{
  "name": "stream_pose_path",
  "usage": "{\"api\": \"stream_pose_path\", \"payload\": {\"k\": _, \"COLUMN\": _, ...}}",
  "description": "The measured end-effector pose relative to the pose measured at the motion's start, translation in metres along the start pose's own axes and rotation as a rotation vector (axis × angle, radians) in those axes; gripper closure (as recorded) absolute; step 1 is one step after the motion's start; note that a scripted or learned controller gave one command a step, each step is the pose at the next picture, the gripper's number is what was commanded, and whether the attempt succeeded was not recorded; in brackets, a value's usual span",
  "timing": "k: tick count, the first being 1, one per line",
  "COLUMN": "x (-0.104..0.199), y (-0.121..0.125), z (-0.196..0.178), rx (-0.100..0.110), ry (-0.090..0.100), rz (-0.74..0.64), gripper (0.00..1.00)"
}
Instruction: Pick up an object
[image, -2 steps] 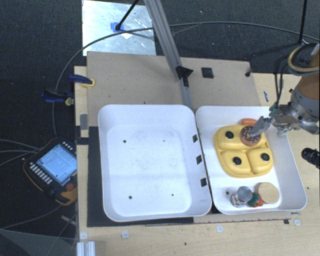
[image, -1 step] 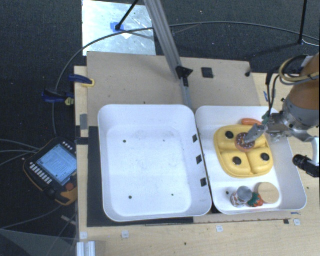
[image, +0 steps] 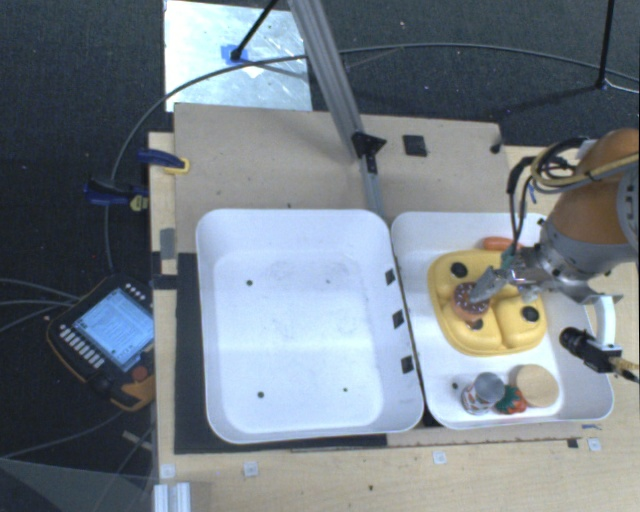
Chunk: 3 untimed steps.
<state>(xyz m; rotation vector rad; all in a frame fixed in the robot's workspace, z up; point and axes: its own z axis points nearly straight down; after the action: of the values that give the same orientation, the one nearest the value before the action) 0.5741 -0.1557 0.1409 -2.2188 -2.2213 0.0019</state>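
Bright, even overhead light glares off the white bins (image: 300, 320); focus slightly soft, shadows faint.

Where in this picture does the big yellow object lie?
The yellow object lies in the right bin, in its upper half, directly under the claw, with a round tan piece nearer the front edge.

Your bench sits on a dark carpeted floor, seen from above.

You have a tan bench top (image: 300, 160) under you, with a black mat (image: 190, 400) along its left and front edges. Black cables (image: 130, 150) loop across the dark floor (image: 70, 90), a pale shiny sheet (image: 240, 70) lies beyond the bench, blue clamps (image: 150, 158) grip its left edge, and a lit teach pendant (image: 105, 340) rests at your left.
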Motion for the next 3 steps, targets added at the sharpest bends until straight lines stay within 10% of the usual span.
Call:
{"api": "stream_pose_path", "payload": {"k": 1, "x": 0.004, "y": 0.007, "z": 0.020, "rx": -0.020, "ry": 0.003, "rz": -0.008, "gripper": 0.00}}
{"api": "stream_pose_path", "payload": {"k": 2, "x": 0.004, "y": 0.012, "z": 0.005, "rx": -0.036, "ry": 0.004, "rz": -0.008, "gripper": 1.00}}
{"api": "stream_pose_path", "payload": {"k": 3, "x": 0.001, "y": 0.017, "z": -0.040, "rx": -0.007, "ry": -0.002, "rz": -0.004, "gripper": 1.00}}
